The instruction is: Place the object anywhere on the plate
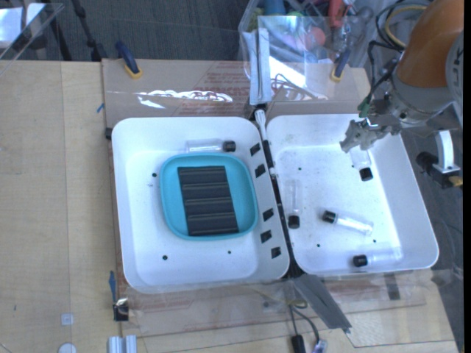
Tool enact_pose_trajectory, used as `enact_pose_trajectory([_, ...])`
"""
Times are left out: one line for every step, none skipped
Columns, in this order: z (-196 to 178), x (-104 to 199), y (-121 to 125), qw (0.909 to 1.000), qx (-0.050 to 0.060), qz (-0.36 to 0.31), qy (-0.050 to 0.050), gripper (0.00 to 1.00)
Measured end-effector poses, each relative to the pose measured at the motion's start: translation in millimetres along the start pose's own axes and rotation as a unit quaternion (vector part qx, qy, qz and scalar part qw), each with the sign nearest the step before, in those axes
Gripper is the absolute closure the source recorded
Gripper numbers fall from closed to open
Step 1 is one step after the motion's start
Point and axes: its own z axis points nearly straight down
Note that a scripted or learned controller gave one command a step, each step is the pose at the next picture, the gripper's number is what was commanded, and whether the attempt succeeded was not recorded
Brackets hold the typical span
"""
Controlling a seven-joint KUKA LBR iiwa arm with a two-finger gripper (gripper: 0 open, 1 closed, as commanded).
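Observation:
A square teal plate (171, 190) lies in the left bin (136, 197), and a dark ribbed rectangular block (210, 199) rests flat on its middle. My gripper (358, 140) hangs over the upper part of the right bin (412, 197), well away from the plate. A small black-capped piece (366, 173) lies just below it on the bin floor. Several clear tubes with black caps lie in the right bin: one near the middle (346, 222), one at the front edge (375, 257), one by the left wall (292, 206).
Another clear tube with a black cap (210, 146) lies in the left bin behind the plate. A black-studded divider (266, 190) separates the bins. A clear box of colourful items (309, 20) stands behind the right bin. Cables trail at the front edge (309, 322).

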Motion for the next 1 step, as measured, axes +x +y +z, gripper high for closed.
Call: enact_pose_trajectory([17.6,46.1,-36.0,0.9986,0.001,-0.053,0.002,1.0])
